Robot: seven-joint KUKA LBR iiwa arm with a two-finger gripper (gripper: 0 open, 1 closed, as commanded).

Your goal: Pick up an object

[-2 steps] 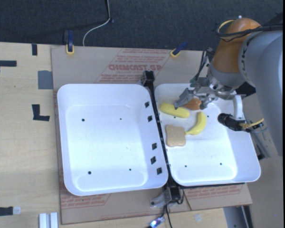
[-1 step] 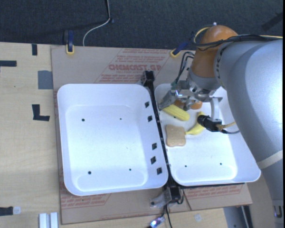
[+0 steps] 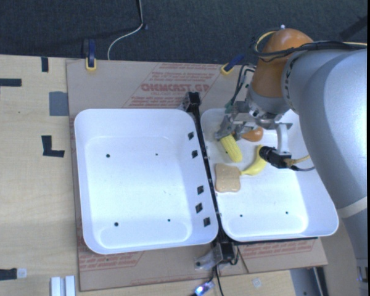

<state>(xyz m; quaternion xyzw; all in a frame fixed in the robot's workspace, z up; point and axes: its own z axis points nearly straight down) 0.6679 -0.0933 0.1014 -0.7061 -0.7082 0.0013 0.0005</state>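
The corn cob (image 3: 230,147), yellow and ridged, lies slanted in the upper-left part of the right bin (image 3: 277,224), close to the divider between the bins. The end effector (image 3: 227,130) hangs directly above its upper end, near or touching it; whether the fingers are apart or together I cannot tell, so no grasp is confirmed. To do this well, the fingers should straddle the cob across its narrow width and descend fully before closing. Just below lies a tan bread slice (image 3: 228,178), to the right a yellow banana (image 3: 254,166), and an orange object (image 3: 253,134) sits beside the wrist. The left bin (image 3: 135,177) fills mid-frame on the tabletop (image 3: 24,184).
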